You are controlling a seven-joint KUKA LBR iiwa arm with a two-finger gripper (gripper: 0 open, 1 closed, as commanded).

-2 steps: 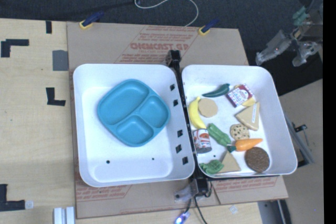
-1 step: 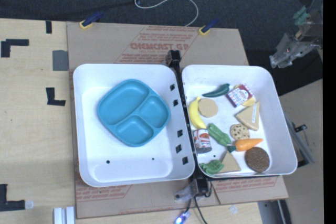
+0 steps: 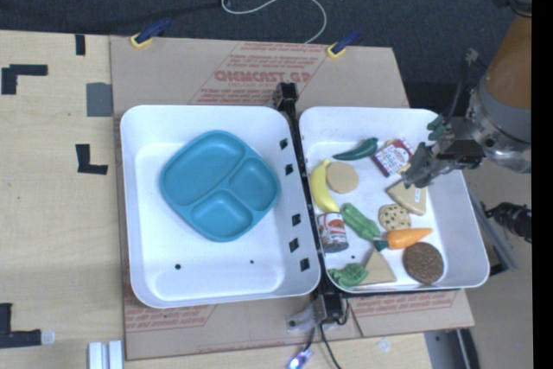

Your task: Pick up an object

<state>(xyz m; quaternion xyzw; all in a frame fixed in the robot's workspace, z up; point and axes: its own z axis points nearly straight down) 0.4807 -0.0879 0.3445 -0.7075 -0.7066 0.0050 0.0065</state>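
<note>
The right bin holds several toy foods: a banana, a round cracker, a green chili, a red packet, a cheese wedge, a chip cookie, a green pickle, a carrot, a brown patty and a small can. My gripper hangs over the right side of this bin, just above the cheese wedge and to the right of the red packet. Nothing shows held in it.
The left bin holds a blue divided plate. A tan sandwich wedge and a green leafy piece lie at the right bin's front edge. A black divider runs between the bins. The grey and orange arm enters from the right.
</note>
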